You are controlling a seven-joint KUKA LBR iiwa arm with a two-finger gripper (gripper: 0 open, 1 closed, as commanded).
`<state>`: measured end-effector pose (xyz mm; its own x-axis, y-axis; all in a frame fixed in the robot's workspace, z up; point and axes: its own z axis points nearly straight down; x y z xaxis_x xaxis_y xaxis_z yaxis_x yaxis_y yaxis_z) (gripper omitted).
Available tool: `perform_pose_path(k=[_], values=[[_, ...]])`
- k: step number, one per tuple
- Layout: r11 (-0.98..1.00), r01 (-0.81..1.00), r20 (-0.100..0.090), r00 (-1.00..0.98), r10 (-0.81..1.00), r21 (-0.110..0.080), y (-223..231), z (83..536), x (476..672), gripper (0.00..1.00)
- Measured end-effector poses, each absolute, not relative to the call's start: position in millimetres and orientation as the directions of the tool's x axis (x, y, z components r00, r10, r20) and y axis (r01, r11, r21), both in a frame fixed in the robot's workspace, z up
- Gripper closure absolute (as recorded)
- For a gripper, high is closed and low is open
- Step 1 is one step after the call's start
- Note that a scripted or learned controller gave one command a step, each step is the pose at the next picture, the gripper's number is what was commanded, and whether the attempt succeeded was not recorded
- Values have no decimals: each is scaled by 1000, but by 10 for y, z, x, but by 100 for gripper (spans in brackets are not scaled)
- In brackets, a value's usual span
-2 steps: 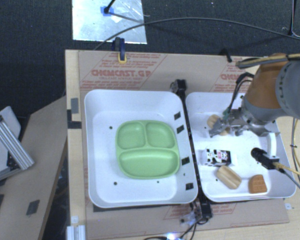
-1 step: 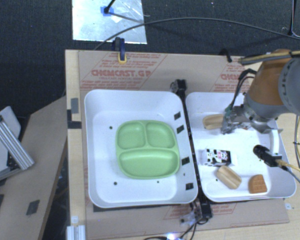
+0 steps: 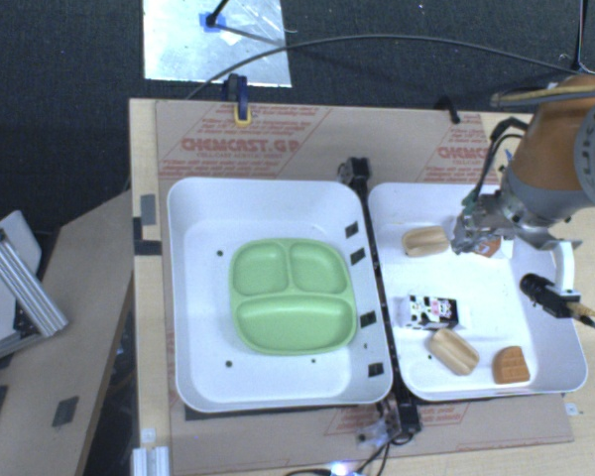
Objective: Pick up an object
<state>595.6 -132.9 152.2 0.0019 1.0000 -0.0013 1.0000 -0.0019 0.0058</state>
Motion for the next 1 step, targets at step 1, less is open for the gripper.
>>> perform_pose_path(k=[1], values=[[4,1000,-1,-4,1000,6,-1313,1973,5922,100]])
